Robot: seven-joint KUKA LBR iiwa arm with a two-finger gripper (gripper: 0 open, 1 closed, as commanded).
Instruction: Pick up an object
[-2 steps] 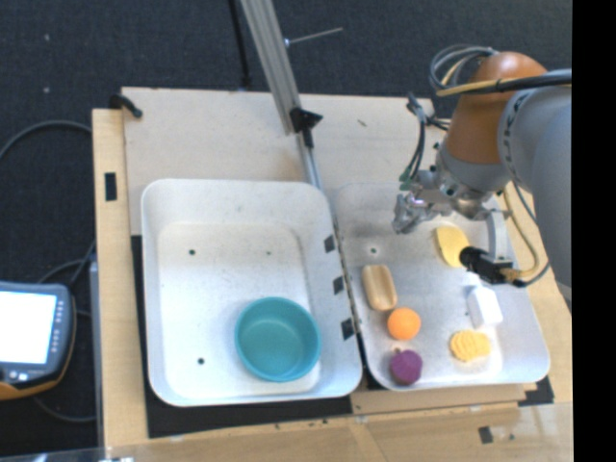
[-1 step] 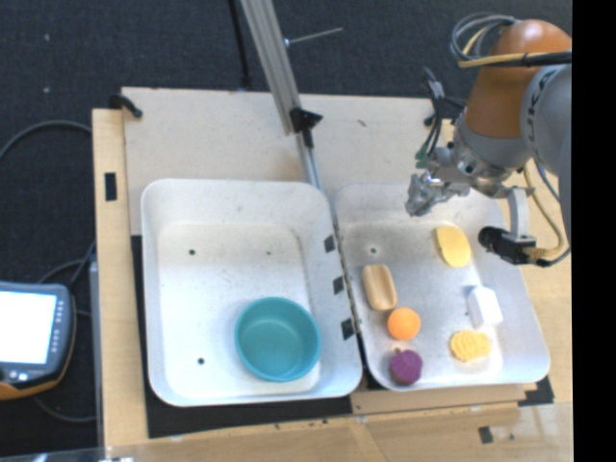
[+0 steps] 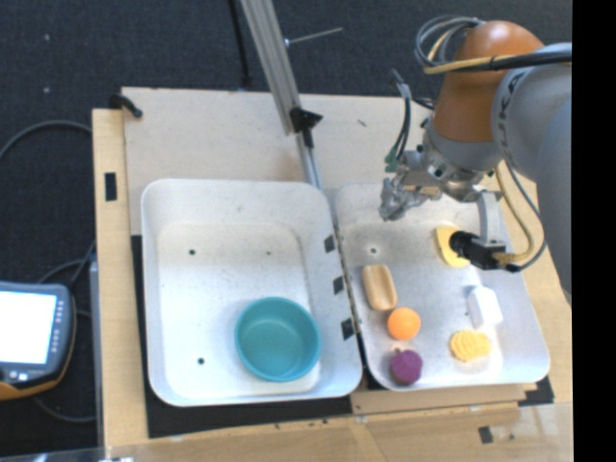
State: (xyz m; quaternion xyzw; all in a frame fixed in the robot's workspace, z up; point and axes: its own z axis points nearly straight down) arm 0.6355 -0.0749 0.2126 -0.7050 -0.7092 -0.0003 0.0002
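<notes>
My gripper (image 3: 393,203) hangs over the back left part of the right bin (image 3: 423,248), above bare floor. Nothing shows between its fingers. In that bin lie a tan bread-like block (image 3: 378,286), an orange ball (image 3: 403,323), a purple fruit (image 3: 405,365), a yellow ridged piece (image 3: 470,346), a small white block (image 3: 483,306) and a yellow piece (image 3: 447,243) partly behind a black part of the arm. The tan block is the nearest thing to the gripper, below it in the view.
The left bin (image 3: 183,248) holds a teal bowl (image 3: 277,338) near its front right corner. A slanted metal pole (image 3: 277,65) rises behind the bins. A screen device (image 3: 29,333) sits off the bench at the far left.
</notes>
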